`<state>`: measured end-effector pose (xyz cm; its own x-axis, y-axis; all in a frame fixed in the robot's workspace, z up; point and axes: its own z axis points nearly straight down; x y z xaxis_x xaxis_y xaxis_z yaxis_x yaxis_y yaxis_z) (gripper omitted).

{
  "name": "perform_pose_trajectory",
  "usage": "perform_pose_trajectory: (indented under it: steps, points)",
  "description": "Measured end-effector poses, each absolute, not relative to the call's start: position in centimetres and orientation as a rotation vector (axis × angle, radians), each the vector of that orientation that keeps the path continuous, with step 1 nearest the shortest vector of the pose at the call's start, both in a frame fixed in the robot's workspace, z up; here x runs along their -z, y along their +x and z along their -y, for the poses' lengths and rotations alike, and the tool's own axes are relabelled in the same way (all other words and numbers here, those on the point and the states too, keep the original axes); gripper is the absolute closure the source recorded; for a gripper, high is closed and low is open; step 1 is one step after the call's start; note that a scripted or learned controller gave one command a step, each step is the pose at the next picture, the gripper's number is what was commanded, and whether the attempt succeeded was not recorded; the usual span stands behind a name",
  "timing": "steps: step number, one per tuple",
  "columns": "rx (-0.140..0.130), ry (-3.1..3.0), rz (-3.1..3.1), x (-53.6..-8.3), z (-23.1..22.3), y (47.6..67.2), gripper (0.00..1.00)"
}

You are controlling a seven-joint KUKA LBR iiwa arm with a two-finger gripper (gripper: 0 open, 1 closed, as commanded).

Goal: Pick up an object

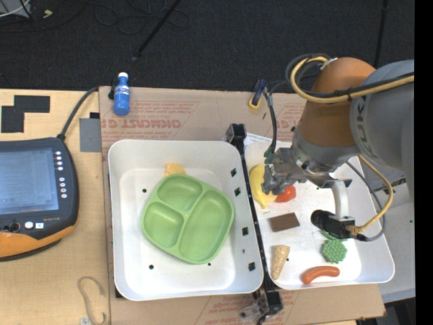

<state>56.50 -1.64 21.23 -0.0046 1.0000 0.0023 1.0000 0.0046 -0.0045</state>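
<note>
Banana point(257, 183) just beside end effector point(273, 183)

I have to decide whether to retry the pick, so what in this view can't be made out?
- Gripper, camera view: whether its fingers are open or shut; the wrist hides them.
- Yellow banana-shaped toy: its right side, hidden by the gripper.
- Small red round toy: its upper part, hidden under the gripper.
- Pale orange piece in the left white bin: mostly hidden by the green divided plastic plate.
</note>
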Motion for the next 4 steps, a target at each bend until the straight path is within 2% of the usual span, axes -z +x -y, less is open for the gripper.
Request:
perform_pose_trajectory:
  steps: [2,3,4]
  points:
    - [-0.002,-2.214,2.224,-23.7,-8.8,55.1,1.0]
    - [-0.004,-2.216,2.223,-23.4,-11.2,55.0,1.0]
    - [-0.007,-2.219,2.22,-22.5,-11.0,54.2,1.0]
